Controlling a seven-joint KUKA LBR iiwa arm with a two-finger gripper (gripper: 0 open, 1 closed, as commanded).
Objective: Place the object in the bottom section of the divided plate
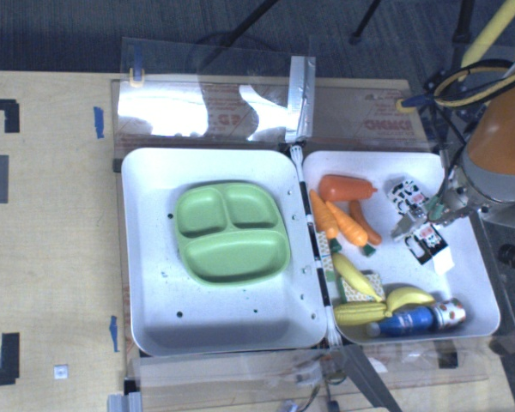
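Two white bins are sitting side by side — the gripper is hovering near the right bin's right edge over a black-and-white object; the green divided plate is waiting, so descending squarely matters.

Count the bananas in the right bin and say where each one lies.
2 that I can make out: one banana slants along the bin's left side, another banana curves just above the blue bottle. The clutter may hide more.

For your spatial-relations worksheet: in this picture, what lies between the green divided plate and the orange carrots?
In the camera view, the two bins' adjoining rims lie between the plate and the carrots.
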